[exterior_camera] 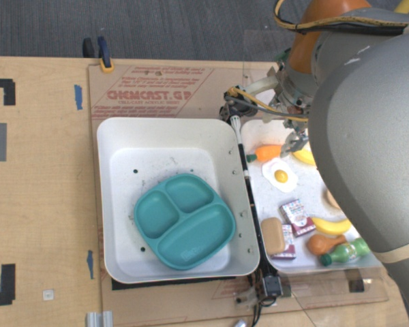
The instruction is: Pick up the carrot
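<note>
Gripper [294, 140] | grip unreadable, hovering beside carrot [267, 152] | you're handling something light, rigid, slick | be gripping mid-body.

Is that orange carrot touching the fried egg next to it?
Apart. The camera view shows a strip of white bin floor between the carrot and the fried egg, which lies just below it.

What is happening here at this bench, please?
A grey robot arm reaches from the right over the right bin, which holds toy foods. Its gripper hangs just beside the carrot, near a fried egg. The carrot lies on the bin floor, not lifted yet. The left bin holds a teal divided plate.
</note>
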`<state>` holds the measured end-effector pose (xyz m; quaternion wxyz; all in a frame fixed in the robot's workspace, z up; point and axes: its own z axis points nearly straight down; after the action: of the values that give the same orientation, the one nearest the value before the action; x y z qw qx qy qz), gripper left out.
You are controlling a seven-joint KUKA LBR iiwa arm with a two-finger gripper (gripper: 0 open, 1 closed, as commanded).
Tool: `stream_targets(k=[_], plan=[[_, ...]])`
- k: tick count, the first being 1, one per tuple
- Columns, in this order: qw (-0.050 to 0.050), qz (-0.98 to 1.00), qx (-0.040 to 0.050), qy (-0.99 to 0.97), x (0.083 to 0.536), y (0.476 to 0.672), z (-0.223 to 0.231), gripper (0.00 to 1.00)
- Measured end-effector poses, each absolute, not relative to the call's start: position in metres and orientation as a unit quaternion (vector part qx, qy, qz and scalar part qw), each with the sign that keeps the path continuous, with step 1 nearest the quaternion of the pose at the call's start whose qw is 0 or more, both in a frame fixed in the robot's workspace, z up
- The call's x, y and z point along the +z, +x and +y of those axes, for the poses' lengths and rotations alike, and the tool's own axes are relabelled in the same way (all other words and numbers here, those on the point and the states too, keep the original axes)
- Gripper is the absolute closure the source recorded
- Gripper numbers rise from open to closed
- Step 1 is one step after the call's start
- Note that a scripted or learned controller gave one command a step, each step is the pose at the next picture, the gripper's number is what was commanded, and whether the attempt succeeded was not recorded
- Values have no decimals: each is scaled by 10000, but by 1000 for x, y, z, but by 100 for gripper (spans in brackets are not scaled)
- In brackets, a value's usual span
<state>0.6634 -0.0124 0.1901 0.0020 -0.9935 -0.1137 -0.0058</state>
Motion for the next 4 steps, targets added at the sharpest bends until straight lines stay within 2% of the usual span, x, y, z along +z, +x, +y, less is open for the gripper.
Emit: stream_targets(k=[1,2,3,4], plan=[[23,-994,41,-9950,184,627,-20,0],[27,-1954,45,-9807,184,564,-30,0],[-5,-1038,11,-9946,184,589,-75,0],[3,-1055,4,-9944,184,615,-56,0]])
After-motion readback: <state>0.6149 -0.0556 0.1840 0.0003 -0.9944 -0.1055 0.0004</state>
